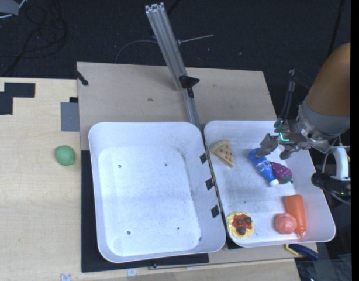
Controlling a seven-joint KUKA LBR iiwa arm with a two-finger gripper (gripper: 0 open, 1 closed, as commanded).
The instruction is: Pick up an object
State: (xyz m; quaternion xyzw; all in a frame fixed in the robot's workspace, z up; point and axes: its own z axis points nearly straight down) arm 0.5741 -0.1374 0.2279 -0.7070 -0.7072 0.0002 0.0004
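The right bin (238,130) holds a pizza slice (223,153), a blue bottle (263,168), purple grapes (282,171), an orange carrot (296,212), a pink ball (285,222) and a small round pizza (240,224). My gripper (279,147) hangs over the bin's upper right part, just above the blue bottle and grapes. Its two fingers are spread apart and open, with nothing between them.
The left bin (145,189) sits beside the right one, joined by black clips (207,183). A green ball (65,155) lies on the wooden bench to the left. A metal rail (171,48) slants up behind the bins.
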